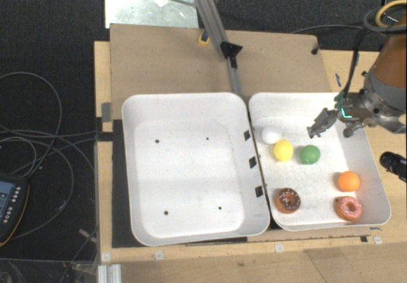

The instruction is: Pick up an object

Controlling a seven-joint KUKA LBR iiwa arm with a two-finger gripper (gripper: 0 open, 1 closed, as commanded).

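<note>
- The grey arm with its orange band (389, 65) reaches in over the far right edge of the right-hand shallow white bin (267, 107).
- Its dark two-finger gripper (327, 124) hangs above the far half of that bin, pointing toward the bin's middle.
- The fingers look spread a little, one dark tip (316, 128) angled down toward the fruit, the other beside it; nothing sits between them.
- Just near the tip, a small green ball (310, 154) lies in the middle of the right bin, not touched.
- Beside it, toward the divider, a yellow lemon-shaped piece (283, 150), and just behind that a small white ball (271, 136), the two touching or nearly so.
- Toward the right edge sits a round orange fruit (348, 180).
- Along the near edge: a chocolate-glazed doughnut with sprinkles (287, 200) near the divider, and a pink-frosted doughnut (348, 208) in the near right corner.
- The left-hand shallow white bin (130, 110) lies alongside, its right rim touching the other's.
</note>
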